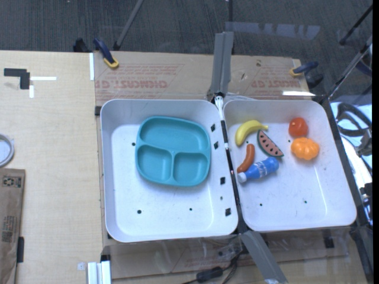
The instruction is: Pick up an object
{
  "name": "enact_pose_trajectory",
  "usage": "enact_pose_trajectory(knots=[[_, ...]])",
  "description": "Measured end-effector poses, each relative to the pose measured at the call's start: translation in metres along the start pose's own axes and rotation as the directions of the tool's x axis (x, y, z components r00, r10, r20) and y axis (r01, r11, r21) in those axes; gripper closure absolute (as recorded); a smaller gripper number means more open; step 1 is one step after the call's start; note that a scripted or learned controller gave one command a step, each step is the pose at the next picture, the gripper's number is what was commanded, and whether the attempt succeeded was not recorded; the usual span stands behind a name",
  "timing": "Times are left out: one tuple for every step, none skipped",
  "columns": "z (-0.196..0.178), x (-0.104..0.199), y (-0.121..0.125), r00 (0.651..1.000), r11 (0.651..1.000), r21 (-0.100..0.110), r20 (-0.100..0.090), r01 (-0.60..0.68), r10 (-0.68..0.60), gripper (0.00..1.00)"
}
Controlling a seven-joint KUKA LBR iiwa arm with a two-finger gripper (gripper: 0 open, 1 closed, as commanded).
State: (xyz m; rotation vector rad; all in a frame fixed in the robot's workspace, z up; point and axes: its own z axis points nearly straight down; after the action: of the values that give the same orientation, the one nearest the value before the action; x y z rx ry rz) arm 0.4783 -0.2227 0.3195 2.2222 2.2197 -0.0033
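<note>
Wood bench w/ cardboard sheet; 2 white bins on it: left bin, right bin, touching.

At the worktop's right edge, dark cables are looping in a loose curve, black and rubbery-looking, and lying over a pale bluish-white patch that is glaring too bright to read. Cannot tell if they are feeding the arm. Above them, thin dark struts are running diagonally toward the worktop's far right corner, straight and narrow, with no markings legible. A small dark block is sitting lower on the same edge, too blurred to make out screws or labels.
</note>
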Motion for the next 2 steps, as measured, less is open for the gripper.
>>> enact_pose_trajectory(knots=[[-0.062,0.0,0.01,1.0,1.0,0.0,0.0,0.005,-0.005,1.0],[0.056,0.03,0.0,1.0,1.0,0.002,-0.002,0.001,-0.001,1.0]])
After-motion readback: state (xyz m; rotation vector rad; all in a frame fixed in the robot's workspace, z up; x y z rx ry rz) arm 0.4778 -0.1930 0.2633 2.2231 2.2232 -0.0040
